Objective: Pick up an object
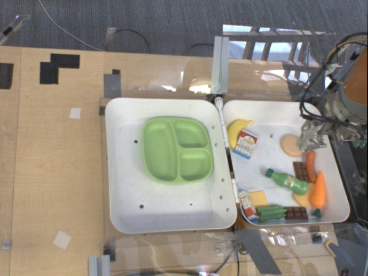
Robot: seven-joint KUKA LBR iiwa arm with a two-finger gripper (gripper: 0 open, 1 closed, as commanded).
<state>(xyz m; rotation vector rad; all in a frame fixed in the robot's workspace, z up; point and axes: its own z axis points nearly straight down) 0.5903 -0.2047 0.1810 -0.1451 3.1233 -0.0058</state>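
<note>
My claw (313, 138) hangs over the right bin (270, 111). The cookie (291, 145) lies just beside it, left. Finger state: cannot tell.

We look down from one fixed camera above the desk (52, 171), at a slant and from a moderate height, taking in both white bins (123, 211) side by side and grey floor (144, 4) beyond.

The arm (351, 79) is cut off at the right edge.
</note>
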